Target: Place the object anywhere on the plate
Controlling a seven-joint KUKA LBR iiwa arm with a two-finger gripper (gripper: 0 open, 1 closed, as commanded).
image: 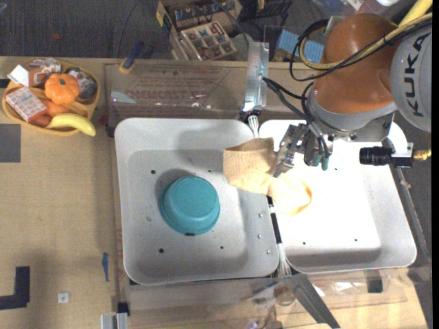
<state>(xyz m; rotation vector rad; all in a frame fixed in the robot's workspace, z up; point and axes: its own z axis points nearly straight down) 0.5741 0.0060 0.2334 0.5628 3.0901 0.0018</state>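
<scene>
The left bin (pixel 137 252) held a teal plate (pixel 191 204), or perhaps an upturned bowl, sitting near its centre with bare white floor all around it. At about two o'clock from the plate, a tan cloth (pixel 250 166) hung draped across the ridge between the two bins, its crumpled upper part over the left bin's right edge and a paler yellow fold (pixel 293 195) trailing down onto the floor of the right bin (pixel 363 232). The cloth was well apart from the plate. The gripper (pixel 282 162) stood just over the ridge, at three o'clock from the cloth's bulk, its fingers (pixel 280 157) closed on the cloth's right edge so that the fabric rose toward them. Above it, at one o'clock, the grey wrist and the orange band (pixel 357 64) of the arm filled the far right corner, with black cables looping over them. Beyond the bins, at twelve o'clock, a clear plastic panel (pixel 178 88) lay along the bench. At the far left, around ten o'clock from the plate, a yellow dish (pixel 15 108) carried a toy pumpkin (pixel 62 89), a banana (pixel 72 123) and small boxes.
</scene>
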